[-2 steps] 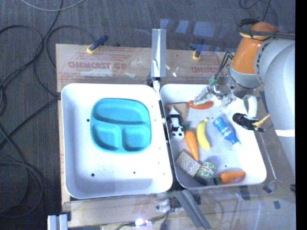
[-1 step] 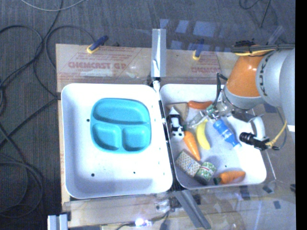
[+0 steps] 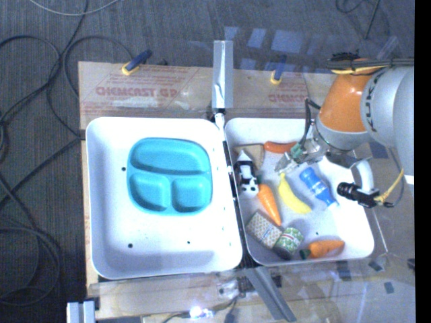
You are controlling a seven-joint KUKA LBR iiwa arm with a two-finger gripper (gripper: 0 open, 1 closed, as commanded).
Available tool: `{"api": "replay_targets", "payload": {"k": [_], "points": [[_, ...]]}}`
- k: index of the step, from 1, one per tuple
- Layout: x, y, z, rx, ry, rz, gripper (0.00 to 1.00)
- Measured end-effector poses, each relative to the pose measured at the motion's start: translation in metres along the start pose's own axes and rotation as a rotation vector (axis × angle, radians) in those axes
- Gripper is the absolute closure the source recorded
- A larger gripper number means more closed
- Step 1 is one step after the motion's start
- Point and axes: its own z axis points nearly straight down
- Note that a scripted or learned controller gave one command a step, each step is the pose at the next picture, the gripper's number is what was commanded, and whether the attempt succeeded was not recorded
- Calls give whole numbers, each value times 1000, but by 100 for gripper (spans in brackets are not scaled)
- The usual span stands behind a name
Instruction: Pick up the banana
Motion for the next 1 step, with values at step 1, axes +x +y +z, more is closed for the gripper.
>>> {"api": "replay_targets", "payload": {"k": [1], "points": [[0, 0, 0, 0, 0, 0, 0]]}}
